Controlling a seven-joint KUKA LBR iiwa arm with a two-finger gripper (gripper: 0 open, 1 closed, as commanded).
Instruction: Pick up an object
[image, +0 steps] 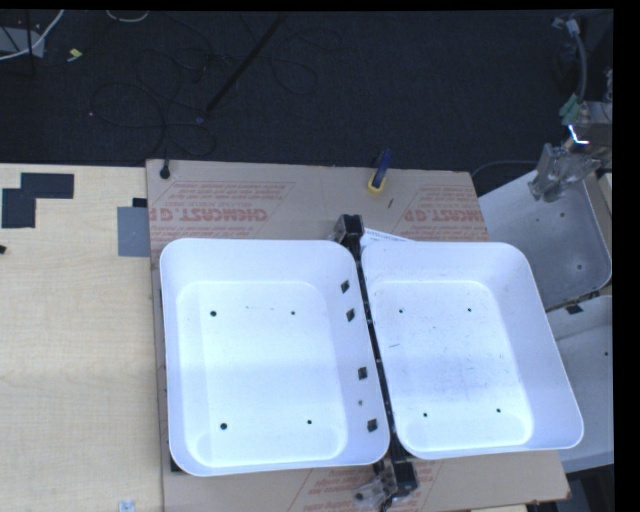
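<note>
Front clamp: black clip hardware (392, 485) at the near edge, right where the two bins meet.
Left bin (180, 300): white, shallow, a few small dark dots on its floor.
Right bin (548, 310): white too, touching its neighbour along the middle seam, faint scuffs inside.
Seam: small black clips (362, 373) in a row down the join.
Underlay: brown cardboard sheet (250, 205) with red lettering beneath both bins.
Far edge: blue and yellow clamp (379, 172) on the cardboard's back rim.
Bench (70, 350): pale wood, off to the left.
Gripper: wide or narrow, cannot tell.
Object to pick: cannot tell where it lies.
</note>
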